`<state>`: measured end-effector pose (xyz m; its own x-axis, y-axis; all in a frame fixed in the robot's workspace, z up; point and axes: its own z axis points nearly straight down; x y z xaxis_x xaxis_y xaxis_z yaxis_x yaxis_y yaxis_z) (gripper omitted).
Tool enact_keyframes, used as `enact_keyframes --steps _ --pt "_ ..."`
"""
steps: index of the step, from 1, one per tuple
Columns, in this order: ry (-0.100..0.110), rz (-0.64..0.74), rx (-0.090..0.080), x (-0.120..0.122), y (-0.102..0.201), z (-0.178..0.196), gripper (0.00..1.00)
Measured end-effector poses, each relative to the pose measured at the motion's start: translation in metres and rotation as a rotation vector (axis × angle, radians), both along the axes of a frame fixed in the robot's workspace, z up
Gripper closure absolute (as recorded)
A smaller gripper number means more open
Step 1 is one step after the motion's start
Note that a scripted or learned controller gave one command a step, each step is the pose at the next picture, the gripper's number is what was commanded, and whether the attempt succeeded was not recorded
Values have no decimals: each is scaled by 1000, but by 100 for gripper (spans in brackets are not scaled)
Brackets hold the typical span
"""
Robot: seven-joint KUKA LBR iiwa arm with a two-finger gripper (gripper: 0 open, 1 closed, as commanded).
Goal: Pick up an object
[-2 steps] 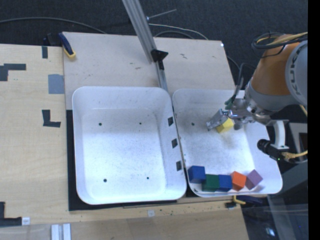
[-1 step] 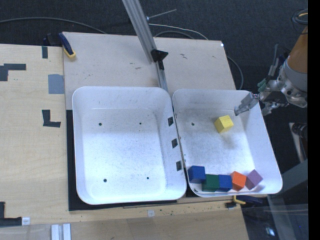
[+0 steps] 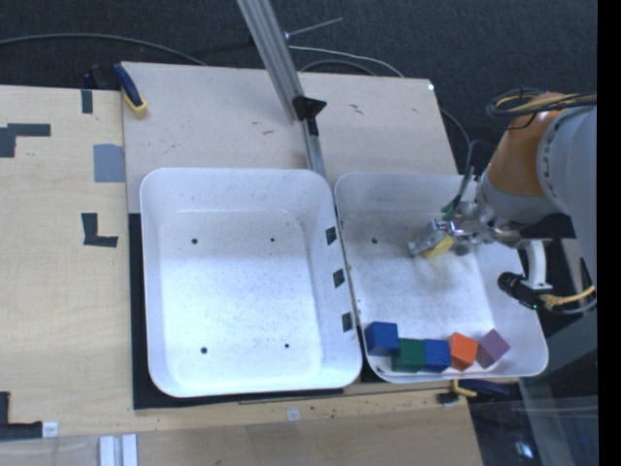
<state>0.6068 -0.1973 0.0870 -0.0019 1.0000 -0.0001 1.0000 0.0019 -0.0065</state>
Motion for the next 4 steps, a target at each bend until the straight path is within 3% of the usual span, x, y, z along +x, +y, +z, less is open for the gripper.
enact_keyframes --steps 1,2,3,4 --pt "-4 1 0 1 0 14 100" --pt "-11 6 2 -9 73 107 100" --pt "-10 7 3 -62 153 190 100" --pt "3 6 2 -36 232 99 100"
